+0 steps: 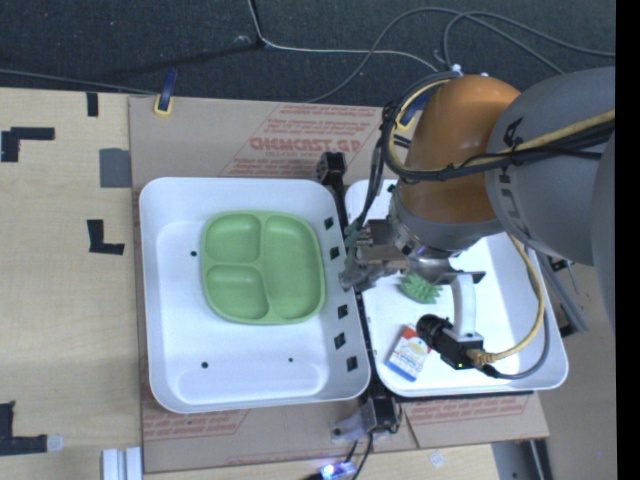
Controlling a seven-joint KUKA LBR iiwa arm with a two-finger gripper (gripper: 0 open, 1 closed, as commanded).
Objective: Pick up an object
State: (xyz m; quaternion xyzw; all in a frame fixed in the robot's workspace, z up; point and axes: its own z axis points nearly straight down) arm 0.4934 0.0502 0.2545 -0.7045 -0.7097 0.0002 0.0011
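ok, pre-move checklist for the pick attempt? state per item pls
1. Something to pick in the right bin: ok. A green spiky object and a small box lie there.
2. Gripper over a target: cannot tell. The wrist hangs at the right bin's left edge, beside the green object, and hides what is under it.
3. Object already held: cannot tell. Nothing is seen between the fingers.
4. Small box free of the arm: ok. It lies apart, toward the near wall.
5. Black cable fitting clear of the box: not ok. It hangs right beside the box.
6. Left bin: ok. A green divided plate lies flat in it, away from the arm.
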